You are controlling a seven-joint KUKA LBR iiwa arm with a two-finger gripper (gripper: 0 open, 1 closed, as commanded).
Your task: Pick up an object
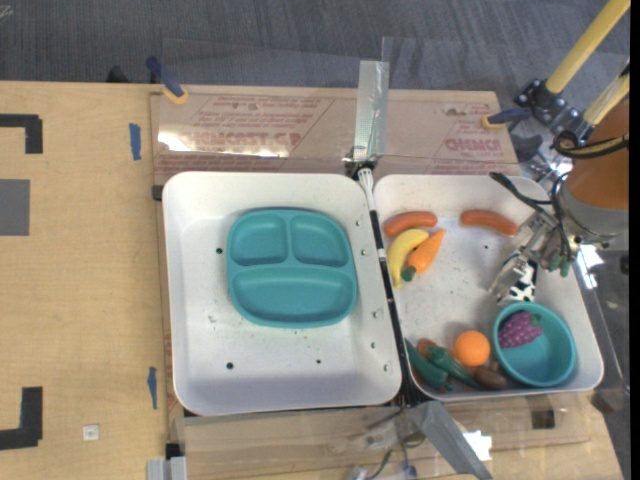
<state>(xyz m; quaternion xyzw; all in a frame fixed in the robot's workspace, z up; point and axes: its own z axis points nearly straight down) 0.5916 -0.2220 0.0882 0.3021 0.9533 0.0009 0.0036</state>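
Camera view: claw (522,268) low in right bin (455,298), grip state impossible to tell, touching black-and-white toy (520,289) at its six o'clock. Probably mid-grasp attempt; next, a firm close, then a straight lift.

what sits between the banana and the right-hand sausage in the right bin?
In the camera view, the carrot leans against the banana; past it, bare bin floor runs to the right sausage.
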